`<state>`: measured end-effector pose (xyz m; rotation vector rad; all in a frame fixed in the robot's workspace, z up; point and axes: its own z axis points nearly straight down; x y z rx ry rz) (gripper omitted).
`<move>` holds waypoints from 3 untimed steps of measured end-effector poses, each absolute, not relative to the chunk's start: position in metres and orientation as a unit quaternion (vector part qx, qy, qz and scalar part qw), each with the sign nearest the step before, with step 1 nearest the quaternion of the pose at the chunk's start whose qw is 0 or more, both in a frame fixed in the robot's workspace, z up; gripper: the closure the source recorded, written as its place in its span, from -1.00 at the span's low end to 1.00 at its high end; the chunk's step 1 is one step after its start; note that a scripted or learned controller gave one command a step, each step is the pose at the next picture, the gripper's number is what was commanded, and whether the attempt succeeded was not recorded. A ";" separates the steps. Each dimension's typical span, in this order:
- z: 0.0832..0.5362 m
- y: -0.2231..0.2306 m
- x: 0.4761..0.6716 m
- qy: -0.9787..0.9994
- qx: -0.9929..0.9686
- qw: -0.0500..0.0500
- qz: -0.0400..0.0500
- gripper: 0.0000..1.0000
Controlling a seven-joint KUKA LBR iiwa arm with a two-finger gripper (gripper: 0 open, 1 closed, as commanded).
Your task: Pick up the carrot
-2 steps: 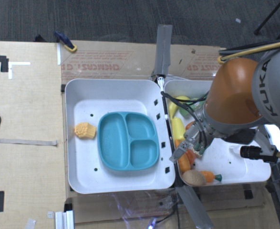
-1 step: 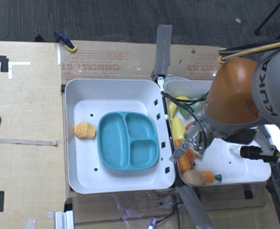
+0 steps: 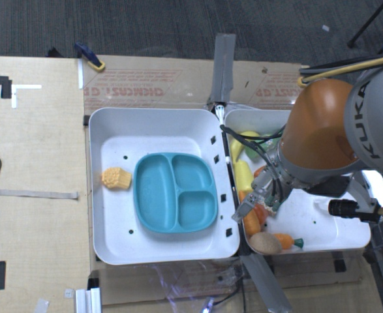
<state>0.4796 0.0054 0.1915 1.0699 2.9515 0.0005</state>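
at inspection your gripper stood low in the right bin, close against the wall that divides it from the left bin, with the arm's orange band hanging over much of that bin. the fingers were lost in cable and shadow, so you could not tell from this view how wide the claw stood, nor whether it had hold of anything. an orange piece lay just under the gripper and looked to be touching it; a carrot with a green tip lay near the bin's front edge, touching a potato. which orange item the program had targeted could not be settled, and that was the first risk: a close on the wrong one. the second was crowding, since a banana and other produce pressed in beside the fingers, and a grasp there could pinch two things or nudge the carrot away. the third was the wall, which could foul one finger. the left bin held a blue tray and a corn piece, well apart from the work.
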 end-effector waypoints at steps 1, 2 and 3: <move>0.192 0.005 0.480 0.940 0.341 0.001 0.000 -1.00; 0.191 0.005 0.480 0.940 0.341 0.001 0.000 -1.00; 0.191 0.005 0.480 0.940 0.341 0.001 0.000 -1.00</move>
